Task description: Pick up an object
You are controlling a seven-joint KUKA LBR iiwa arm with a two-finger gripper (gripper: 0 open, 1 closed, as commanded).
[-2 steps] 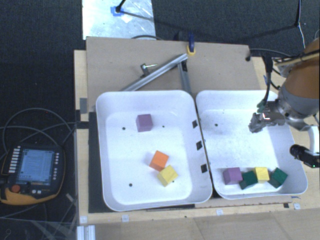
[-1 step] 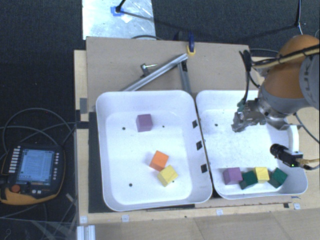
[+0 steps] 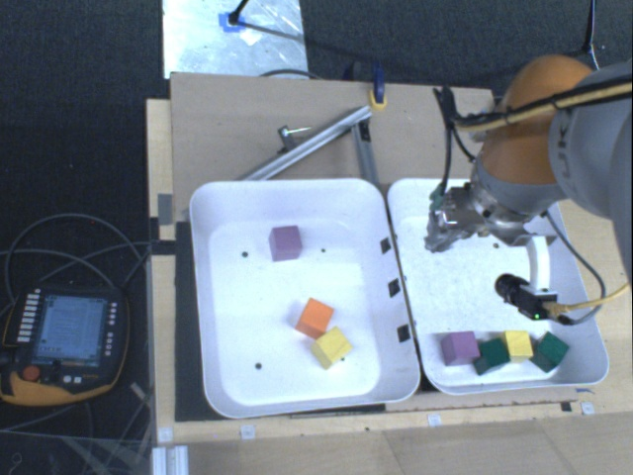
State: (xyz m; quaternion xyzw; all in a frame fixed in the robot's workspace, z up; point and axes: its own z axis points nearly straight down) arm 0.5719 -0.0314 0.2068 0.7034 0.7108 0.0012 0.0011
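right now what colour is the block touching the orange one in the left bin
Yellow: the yellow block sits against the orange block, clearest in the camera view.

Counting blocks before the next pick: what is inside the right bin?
The right bin holds a purple block, two green blocks and a yellow block. The arm covers its far right part.

Even, bright overhead light; white bins (image 3: 297, 198) near blown out. Foil sheet (image 3: 232, 23) at 12 o'clock glares. Soft shadows, slightly grainy, arm (image 3: 574, 117) mildly blurred.
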